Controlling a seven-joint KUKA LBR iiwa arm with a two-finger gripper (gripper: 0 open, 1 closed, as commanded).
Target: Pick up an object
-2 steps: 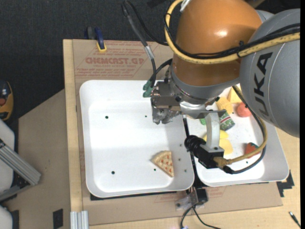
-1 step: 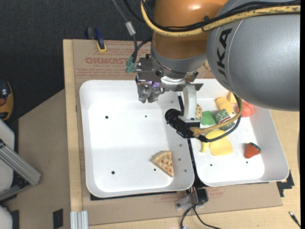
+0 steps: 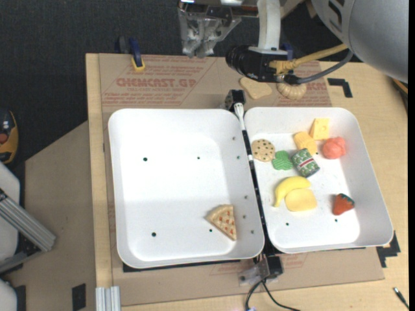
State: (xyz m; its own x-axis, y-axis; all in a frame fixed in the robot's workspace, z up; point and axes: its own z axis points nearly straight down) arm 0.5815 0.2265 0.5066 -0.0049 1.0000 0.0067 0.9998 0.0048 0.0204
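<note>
Nearest to the camera, the left bin point(image 3: 130, 193) holds one thing: a pizza slice point(image 3: 224, 221) lying in its near right corner, close to the wall shared with the other bin.

The right bin point(image 3: 369, 212) holds all the rest. At its near side lie a strawberry point(image 3: 342, 203) toward the right wall and a yellow rounded piece point(image 3: 301, 201) (perhaps a lemon, I cannot tell), which touches the banana point(image 3: 288, 187) just behind it. Further back stand a green can point(image 3: 305, 162) lying tilted, a green leafy piece point(image 3: 282, 161) just to its left, and a chocolate-chip cookie point(image 3: 262, 149) near the dividing wall. A pink rounded fruit point(image 3: 334, 148) lies toward the right wall. Behind the can are an orange-yellow block point(image 3: 303, 140) and a cheese wedge point(image 3: 319, 128), near the far wall.

Beyond the bins, on the brown board point(image 3: 162, 83), two pale bread-like pieces point(image 3: 259, 88) lie under the arm's cables.

The gripper point(image 3: 200, 41) hangs above the board's far edge, well apart from both bins, and nothing is between its fingers; whether they are spread or closed I cannot tell.
</note>
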